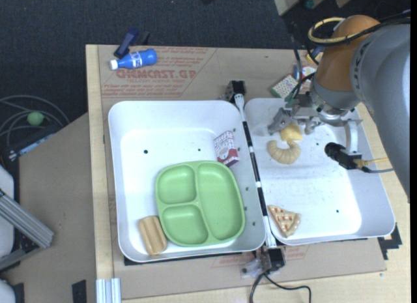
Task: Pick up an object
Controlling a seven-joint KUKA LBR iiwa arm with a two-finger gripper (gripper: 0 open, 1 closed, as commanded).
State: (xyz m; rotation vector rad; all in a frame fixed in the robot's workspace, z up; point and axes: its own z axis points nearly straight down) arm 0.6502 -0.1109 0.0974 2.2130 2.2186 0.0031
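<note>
The pincer [291, 124] is low in the right bin [339, 191], over a yellowish piece [291, 133]; I cannot tell its opening. Just below lies a croissant [285, 152]. A waffle slice [285, 220] sits near the front corner.

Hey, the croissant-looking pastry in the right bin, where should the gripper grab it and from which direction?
Probably from straight above, fingers closing across the thick middle of the croissant. It lies flat on the right bin floor, curved, with bare floor on its left and lower sides. The gripper sits just above its upper edge.
</note>
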